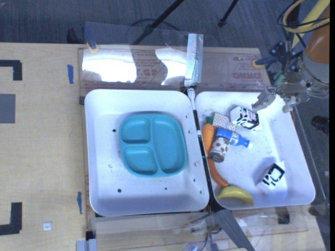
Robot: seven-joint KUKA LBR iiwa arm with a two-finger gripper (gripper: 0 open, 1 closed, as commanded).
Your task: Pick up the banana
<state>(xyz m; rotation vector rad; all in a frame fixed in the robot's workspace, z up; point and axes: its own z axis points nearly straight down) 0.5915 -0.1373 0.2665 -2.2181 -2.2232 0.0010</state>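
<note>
The yellow banana (236,194) lies at the near left corner of the right bin (293,156), beside the tip of an orange carrot (211,153). My gripper (276,101) hangs over the far right part of that bin, well away from the banana. Its two fingers (263,99) are spread apart, with nothing between them.
The right bin also holds a small can (218,151), a blue bottle (233,138), a checkered packet (222,121) and two black-and-white boxes (244,117) (272,175). A teal divided plate (153,143) sits in the left bin (99,156).
</note>
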